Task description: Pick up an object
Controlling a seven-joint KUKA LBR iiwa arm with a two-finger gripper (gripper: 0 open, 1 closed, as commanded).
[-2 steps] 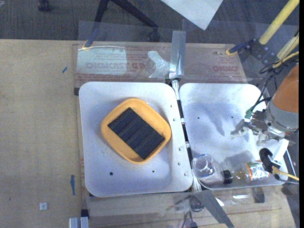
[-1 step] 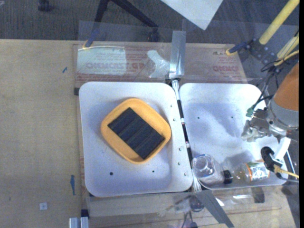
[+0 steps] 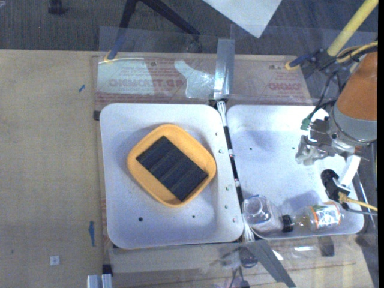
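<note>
- We see the gripper (image 3: 307, 150) hanging over the right bin (image 3: 264, 125), toward its 3 o'clock side, with bare white floor beneath it.
- Whether the pincer is wide or narrow, we cannot tell: it reads as a pale blur, and nothing shows between its tips.
- The candidates lie apart: a yellow tray with a dark ribbed insert (image 3: 171, 164) sits at the centre of the left bin (image 3: 120, 221); a clear cup (image 3: 256, 210) and a small bottle (image 3: 315, 216) lie along the right bin's 6 o'clock wall.
- We judge the bottle the nearest pick, toward 6 o'clock from the gripper.
- To do it well, we would centre over the bottle's body, set the closing line across its narrow width, and descend clear of the wall.
- The bottle's label is too blurred to read, and the transparent cup's outline is hard to trace.
- Cables hang near the wrist at 3 o'clock, partly masking it.
</note>
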